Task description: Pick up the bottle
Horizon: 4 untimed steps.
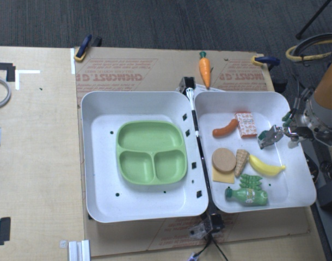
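Note:
The bottle (247, 196) is green with a green label and lies on its side near the front wall of the right bin (296, 197). My gripper (269, 137) hangs over the right-middle part of that bin, just behind the banana (266, 167). It is well back from the bottle and slightly to its right. Nothing is on the gripper. The arm's wrist enters from the right edge of the view.
The right bin also holds a sausage (226, 128), a red and white box (246, 124), a round cookie (224, 159), a yellow cheese slice (222, 175) and a cone (241, 161). A green divided plate (152, 152) sits in the left bin (95, 162). A toy carrot (204, 68) lies behind the bins.

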### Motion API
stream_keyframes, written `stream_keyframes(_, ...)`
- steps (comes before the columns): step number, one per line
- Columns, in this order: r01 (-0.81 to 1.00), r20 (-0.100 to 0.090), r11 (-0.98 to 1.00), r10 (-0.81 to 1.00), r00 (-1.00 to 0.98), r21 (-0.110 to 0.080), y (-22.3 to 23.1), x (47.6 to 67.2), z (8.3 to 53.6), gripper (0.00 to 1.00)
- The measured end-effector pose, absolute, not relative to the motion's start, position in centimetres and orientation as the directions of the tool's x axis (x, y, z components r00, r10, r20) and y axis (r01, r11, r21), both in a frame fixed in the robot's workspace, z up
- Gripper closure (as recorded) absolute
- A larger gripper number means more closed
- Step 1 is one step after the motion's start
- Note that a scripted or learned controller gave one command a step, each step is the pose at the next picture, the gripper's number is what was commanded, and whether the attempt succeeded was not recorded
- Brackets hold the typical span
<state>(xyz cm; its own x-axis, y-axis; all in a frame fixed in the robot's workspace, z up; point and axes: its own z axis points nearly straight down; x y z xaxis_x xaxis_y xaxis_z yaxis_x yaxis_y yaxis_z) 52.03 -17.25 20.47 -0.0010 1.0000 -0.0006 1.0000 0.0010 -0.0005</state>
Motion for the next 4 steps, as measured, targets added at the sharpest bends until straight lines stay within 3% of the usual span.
stream_keyframes(1,1.0,-0.002,0.001,1.0,-0.001,0.0,-17.3,52.1,21.4,1.0)
stream_keyframes(2,0.99,0.0,-0.141,0.99,0.141,-0.002,-12.7,47.7,23.2,1.0)
stream_keyframes(3,0.932,-0.002,-0.364,0.932,0.364,0.0,-13.9,47.7,26.2,1.0)
stream_keyframes(4,0.851,-0.001,-0.525,0.851,0.525,-0.002,-12.5,47.7,24.3,1.0)
